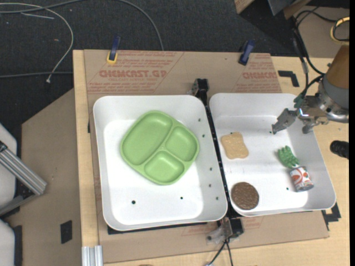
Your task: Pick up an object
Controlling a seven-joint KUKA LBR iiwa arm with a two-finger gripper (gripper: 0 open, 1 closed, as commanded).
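My claw [295, 122] hangs spread and empty over the upper part of the right bin [260, 101], so nothing is picked up yet. The candidates lie below it: a green broccoli piece [287, 157], a red-and-white can [300, 178], a tan slice of toast [234, 145] and a brown patty [244, 195]. Choosing one, descending and gripping all remain.

bins: two white bins sitting side by side, left bin [111, 204], right bin [260, 112] | plates: one green divided plate [160, 147] lying in left bin | right bin holding four items: one tan bread slice [234, 145], one brown round patty [244, 195], one green leafy piece [287, 156], one red-and-white can [300, 178] | clamps: two blue clamps [115, 47] [246, 52] gripping the board's far edge
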